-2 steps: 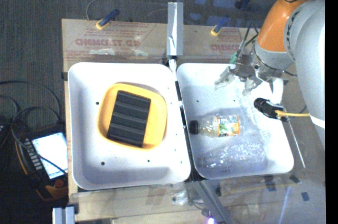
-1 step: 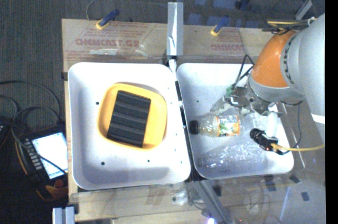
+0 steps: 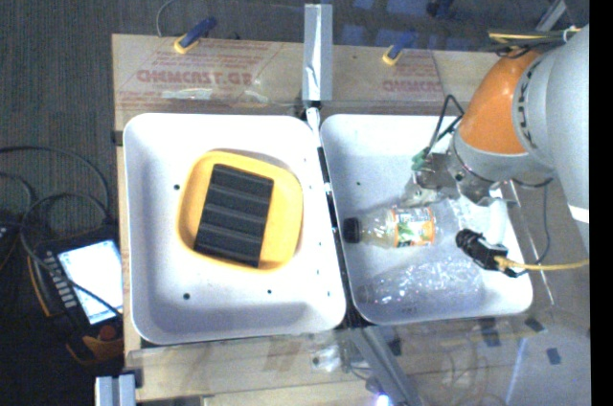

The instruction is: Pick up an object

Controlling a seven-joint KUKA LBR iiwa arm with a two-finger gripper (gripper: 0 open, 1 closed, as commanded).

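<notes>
A small clear bottle (image 3: 397,228) with a black cap and an orange-green label lies on its side in the right bin (image 3: 369,155). My gripper (image 3: 427,179) reaches in from the right and hangs just above and to the right of the bottle, near its base end. The grey and orange arm covers the fingers. In the left bin (image 3: 153,203) sits a yellow dish (image 3: 199,179) carrying a black ribbed block (image 3: 235,214).
A crumpled piece of clear plastic (image 3: 426,280) lies at the front of the right bin. A black connector with a yellow cable (image 3: 488,253) hangs off the arm over the bin's right side. A metal divider post (image 3: 316,59) stands between the bins at the back.
</notes>
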